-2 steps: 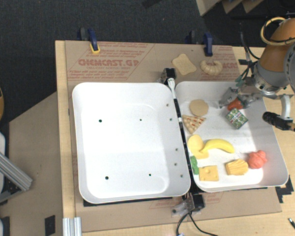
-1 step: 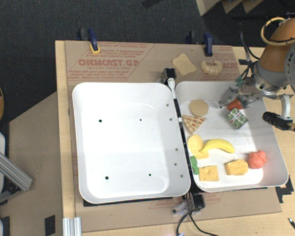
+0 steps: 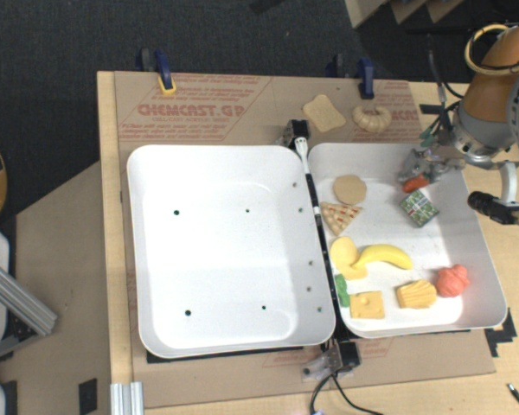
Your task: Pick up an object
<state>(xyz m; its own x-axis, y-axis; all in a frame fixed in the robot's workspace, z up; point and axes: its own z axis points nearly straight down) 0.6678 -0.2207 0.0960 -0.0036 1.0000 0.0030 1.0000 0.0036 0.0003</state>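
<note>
My gripper (image 3: 426, 164) hangs over the back right corner of the right bin (image 3: 476, 232), at the end of the grey arm with its orange band (image 3: 495, 59). Just below its tip lies a small red-orange object (image 3: 414, 182); whether the two touch is unclear. A green box (image 3: 419, 207) sits a little nearer the front. Further forward in the same bin are a yellow banana (image 3: 386, 255), a pink-red fruit (image 3: 451, 280), an orange pastry (image 3: 417, 294) and a yellow cheese square (image 3: 368, 304).
The right bin's left half holds a round tan cookie (image 3: 349, 188), a pizza slice (image 3: 338, 217) and a yellow lump (image 3: 343, 256). The left bin (image 3: 156, 180) adjoins it. Behind the bins, a toast slice (image 3: 323, 113) and a bun (image 3: 372, 118) lie on the board.
</note>
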